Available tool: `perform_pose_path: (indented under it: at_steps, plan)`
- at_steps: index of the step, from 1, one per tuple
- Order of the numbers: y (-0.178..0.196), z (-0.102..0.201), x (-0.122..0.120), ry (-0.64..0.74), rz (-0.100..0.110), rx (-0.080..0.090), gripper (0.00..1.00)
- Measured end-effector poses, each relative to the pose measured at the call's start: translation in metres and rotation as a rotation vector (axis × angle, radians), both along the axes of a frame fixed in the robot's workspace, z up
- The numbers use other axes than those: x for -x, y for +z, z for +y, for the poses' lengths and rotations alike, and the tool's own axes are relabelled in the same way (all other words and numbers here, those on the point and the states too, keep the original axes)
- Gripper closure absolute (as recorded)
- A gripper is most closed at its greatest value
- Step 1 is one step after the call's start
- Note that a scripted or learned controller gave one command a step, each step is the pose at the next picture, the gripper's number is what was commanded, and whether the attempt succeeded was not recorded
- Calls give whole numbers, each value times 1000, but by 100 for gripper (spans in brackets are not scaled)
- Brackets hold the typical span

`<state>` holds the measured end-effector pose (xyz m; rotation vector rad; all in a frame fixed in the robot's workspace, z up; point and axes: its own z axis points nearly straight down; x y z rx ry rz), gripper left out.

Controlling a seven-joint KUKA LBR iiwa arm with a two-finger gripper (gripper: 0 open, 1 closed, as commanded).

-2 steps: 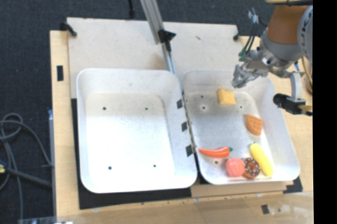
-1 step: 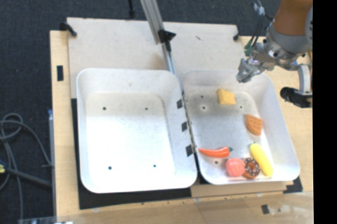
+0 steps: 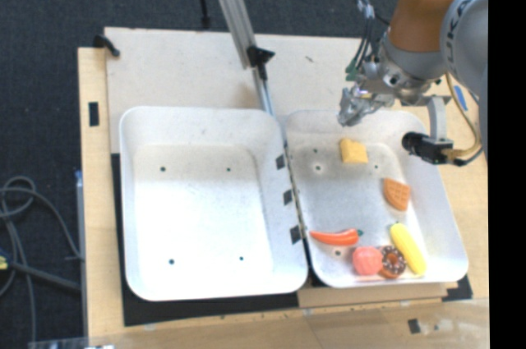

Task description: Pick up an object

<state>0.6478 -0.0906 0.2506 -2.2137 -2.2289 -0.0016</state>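
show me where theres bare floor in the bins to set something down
The left bin has bare floor throughout. In the right bin, the middle patch between the yellow block and chili pepper is free. Its near end is crowded: chili pepper, pink fruit, donut, corn.

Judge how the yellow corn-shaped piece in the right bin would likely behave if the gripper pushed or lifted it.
The yellow corn piece looks long and rounded, so a sideways push would probably roll it. Its surface looks smooth, so fingers might slip unless they close across its narrow width. It lies close to the doughnut-like piece and the bin wall, so it may jam rather than travel far.
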Motion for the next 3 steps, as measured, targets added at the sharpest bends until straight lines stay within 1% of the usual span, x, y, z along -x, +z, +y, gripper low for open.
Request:
perform_pose_path:
  at_steps: [1,2,3]
  plan:
    - [0,45,9,-1,0,0,100]
    - [1,96,-1,0,-1,0,100]
    - [-1,148,13,1,1,-1,100]
